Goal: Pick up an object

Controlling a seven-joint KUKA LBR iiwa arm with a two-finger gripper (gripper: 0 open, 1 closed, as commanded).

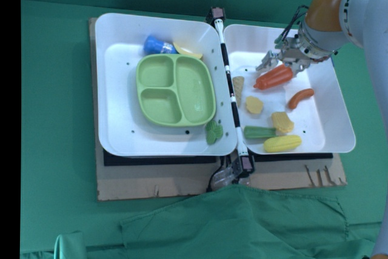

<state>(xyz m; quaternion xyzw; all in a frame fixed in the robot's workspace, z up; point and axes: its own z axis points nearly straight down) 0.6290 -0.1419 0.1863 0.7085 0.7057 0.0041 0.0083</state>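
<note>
Gripper point(280, 63) sits at the carrot point(274, 77) in the right bin point(339, 124), fingers spread either side. No clamp or lift visible; pickup looks pending.

Two white bins sit side by side on a green-covered bench. The left bin point(115, 100) holds a green divided plate point(176, 90), a blue object point(157, 45) and a yellow piece point(188, 49) at its far edge, and a small green item point(213, 131) near its front right corner. In the right bin point(339, 124), the gripper point(284, 61) hangs just above an orange carrot point(274, 77). Nearby lie a sausage point(301, 97), an ice-cream cone point(238, 90), a yellow corn cob point(282, 143) and a green vegetable point(259, 131).
</note>
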